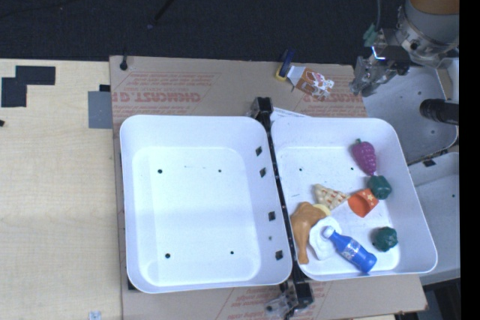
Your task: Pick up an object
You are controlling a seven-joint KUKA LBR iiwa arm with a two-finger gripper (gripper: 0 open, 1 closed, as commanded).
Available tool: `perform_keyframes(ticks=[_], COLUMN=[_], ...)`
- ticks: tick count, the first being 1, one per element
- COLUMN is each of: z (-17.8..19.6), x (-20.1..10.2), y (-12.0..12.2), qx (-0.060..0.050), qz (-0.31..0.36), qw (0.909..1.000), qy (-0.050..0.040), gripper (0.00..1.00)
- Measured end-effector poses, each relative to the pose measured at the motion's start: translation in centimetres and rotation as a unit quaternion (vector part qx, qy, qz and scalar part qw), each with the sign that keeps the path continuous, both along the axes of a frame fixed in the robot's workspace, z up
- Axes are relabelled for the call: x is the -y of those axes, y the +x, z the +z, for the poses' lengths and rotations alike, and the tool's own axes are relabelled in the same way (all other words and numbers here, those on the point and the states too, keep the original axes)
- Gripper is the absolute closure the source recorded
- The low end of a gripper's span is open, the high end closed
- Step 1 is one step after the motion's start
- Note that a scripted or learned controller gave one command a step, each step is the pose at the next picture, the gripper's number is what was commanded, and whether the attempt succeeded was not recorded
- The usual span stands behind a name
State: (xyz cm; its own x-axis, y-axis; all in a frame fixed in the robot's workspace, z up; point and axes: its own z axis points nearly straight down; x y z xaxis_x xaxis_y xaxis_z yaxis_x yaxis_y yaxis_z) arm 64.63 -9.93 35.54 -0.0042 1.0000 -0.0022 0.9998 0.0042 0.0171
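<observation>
Currently the gripper point(365, 77) is parked at upper right of the frame, above the right bin point(409, 161); jaw state cannot be told. Candidate objects lie at lower right. The purple grape bunch point(364, 156), set apart from the clutter, is judged easiest: a straight descent is advised

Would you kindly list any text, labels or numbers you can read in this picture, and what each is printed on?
Red print on the cardboard sheet above the bins: upside down, too blurred to read with confidence.
Red print on the cardboard's lower edge, below the bins: too small to read.
Small card at the cardboard's top edge: printed picture, no legible words.
Blue bottle: no readable label.
</observation>
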Motion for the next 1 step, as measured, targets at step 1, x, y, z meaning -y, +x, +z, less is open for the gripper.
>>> perform_keyframes(ticks=[1], z=[4.21], x=[-3.37], y=[-0.19], qx=[-0.007], qz=[0.000], qw=[1.0000], qy=[0.0013], gripper=[1.00])
